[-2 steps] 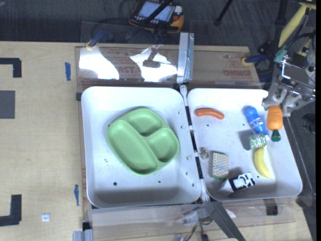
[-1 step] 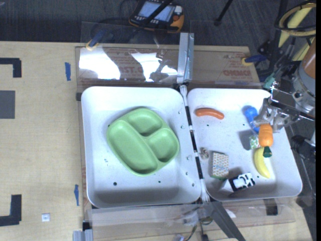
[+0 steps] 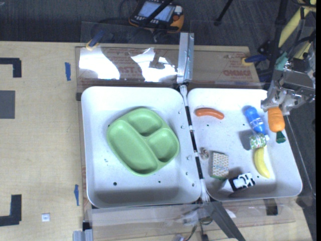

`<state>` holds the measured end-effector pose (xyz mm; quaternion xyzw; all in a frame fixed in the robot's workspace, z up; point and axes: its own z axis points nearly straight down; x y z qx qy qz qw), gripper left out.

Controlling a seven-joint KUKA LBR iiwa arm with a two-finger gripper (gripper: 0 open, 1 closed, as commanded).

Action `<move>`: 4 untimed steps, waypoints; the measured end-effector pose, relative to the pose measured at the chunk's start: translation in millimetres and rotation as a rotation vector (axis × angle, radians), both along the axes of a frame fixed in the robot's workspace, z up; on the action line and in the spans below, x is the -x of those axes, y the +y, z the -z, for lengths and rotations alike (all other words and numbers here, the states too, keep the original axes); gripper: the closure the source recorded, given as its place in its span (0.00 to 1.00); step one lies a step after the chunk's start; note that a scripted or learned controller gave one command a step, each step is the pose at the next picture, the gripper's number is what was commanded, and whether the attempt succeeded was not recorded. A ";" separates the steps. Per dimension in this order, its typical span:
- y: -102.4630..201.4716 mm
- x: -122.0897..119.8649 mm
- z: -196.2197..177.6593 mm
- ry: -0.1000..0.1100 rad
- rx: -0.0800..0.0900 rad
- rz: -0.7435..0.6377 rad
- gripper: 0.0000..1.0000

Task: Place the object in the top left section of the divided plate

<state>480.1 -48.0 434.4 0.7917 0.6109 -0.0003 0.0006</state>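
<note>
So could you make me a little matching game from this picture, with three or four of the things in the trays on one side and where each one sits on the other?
Things
1. green divided plastic plate
2. orange sausage-shaped toy
3. yellow toy banana
4. blue plastic bottle

Places
A. right bin, far left part, near the divider
B. left bin, in the middle
C. right bin, far right part, just beside the orange carrot-like toy
D. right bin, near right part, below the bottle

Pairs: 1-B, 2-A, 3-D, 4-C
</note>
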 end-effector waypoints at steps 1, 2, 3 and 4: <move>39.5 0.5 17.3 0.005 -0.001 0.052 1.00; -25.3 1.4 250.8 0.003 -0.002 0.080 1.00; -120.4 0.2 78.9 0.000 0.000 -0.021 1.00; -165.9 0.0 -0.5 -0.001 0.001 0.242 1.00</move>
